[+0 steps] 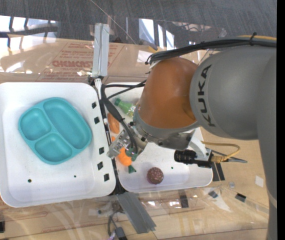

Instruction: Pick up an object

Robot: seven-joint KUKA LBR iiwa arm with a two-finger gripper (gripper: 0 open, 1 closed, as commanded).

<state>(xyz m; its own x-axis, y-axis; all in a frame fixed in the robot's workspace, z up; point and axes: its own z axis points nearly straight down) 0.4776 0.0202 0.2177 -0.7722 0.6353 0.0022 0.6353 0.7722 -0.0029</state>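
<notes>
Arm [222, 94] reaches in from the right, its bulk over most of the right bin [202, 181]. Claw [124, 149] sits low at that bin's left wall, close to the divider between the bins. Can't tell from this angle whether it is released or clenched; the wrist hides most of it.

Orange object [126, 159] lies right under the claw tip, touching or nearly so; contact unclear, no visible grasp. Small green piece [132, 169] just below it. Brown ball [155, 175] sits on the bin floor to the right, apart from the claw. Another orange item [113, 124] and a green-and-white item [122, 105] lie further up the same bin, partly behind the arm.

Left bin [12, 174] holds a teal divided plate [55, 130] with three compartments, tilted diagonally.
</notes>
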